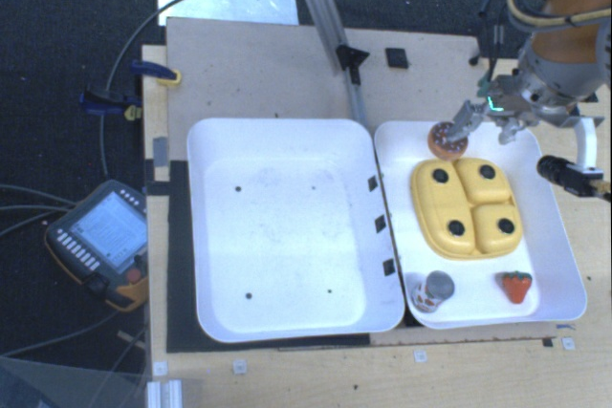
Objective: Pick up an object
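Gripper (466, 123) on the grey arm (564, 24) hangs over the far edge of the right bin (564, 291), and its fingers reach down to a small brown ring-shaped object like a toy doughnut (446, 140); they seem to clasp its top edge, though the contact is too small to judge surely. Just nearer the camera than the gripper lies a yellow four-section block (468, 205) with a dark spot on each section. Farther toward the near rim stand a small grey-topped can (433, 289) and, to its right, a red strawberry toy (516, 286). Left of the gripper sits the left bin (220, 301), separated from the right one by a dark hinged seam.
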Controlling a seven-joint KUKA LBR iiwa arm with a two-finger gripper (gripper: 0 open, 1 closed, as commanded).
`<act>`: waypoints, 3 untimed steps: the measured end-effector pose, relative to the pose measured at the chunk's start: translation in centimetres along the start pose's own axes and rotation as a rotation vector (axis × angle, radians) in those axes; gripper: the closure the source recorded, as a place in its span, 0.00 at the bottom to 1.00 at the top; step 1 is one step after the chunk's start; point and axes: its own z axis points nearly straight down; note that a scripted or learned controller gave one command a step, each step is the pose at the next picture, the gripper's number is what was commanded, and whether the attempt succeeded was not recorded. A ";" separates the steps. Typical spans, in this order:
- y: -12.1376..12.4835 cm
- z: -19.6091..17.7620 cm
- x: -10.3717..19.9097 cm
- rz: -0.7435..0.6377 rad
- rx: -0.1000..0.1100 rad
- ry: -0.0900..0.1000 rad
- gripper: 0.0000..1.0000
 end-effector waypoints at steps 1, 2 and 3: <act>0.0 0.0 0.0 0.000 -0.001 0.000 0.00; 0.1 6.0 0.7 -0.001 0.004 0.000 0.00; -0.2 10.2 0.4 0.003 0.003 -0.001 0.00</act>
